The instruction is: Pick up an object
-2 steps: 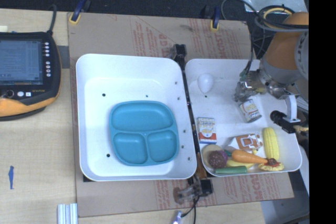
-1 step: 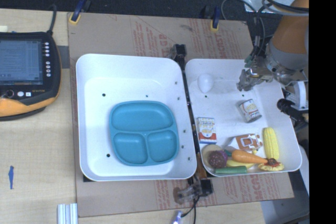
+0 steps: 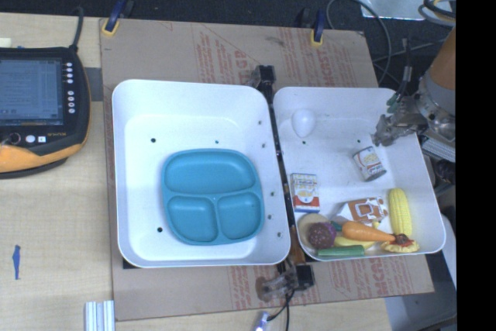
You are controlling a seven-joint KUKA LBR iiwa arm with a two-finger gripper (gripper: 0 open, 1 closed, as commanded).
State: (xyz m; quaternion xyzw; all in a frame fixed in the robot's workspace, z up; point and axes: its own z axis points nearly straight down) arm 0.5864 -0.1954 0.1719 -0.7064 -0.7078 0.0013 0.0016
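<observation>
Your two-finger metal gripper (image 3: 390, 128), fingers' state impossible to tell, hangs just above-right of the small tilted silver can with printed label (image 3: 370, 163); expect it light, rigid, slick and prone to rolling, so grip across its round sides.

Even, bright overhead light; no strong single source evident. White bins near overexposed: left bin (image 3: 139, 167) walls wash out, little surface detail. Right bin (image 3: 341, 108) similarly pale, white round object (image 3: 303, 122) barely separates from floor. Soft, short shadows under blue tray (image 3: 211, 195) and along bin rims. Dark floor at top nearly black, detail lost. Mild glare on tablet screen (image 3: 31, 91). Overall slightly soft, low resolution; small print on packages unreadable. Gripper (image 3: 390, 128) area blurry, murky. Slight bowing of straight edges toward frame borders.
</observation>
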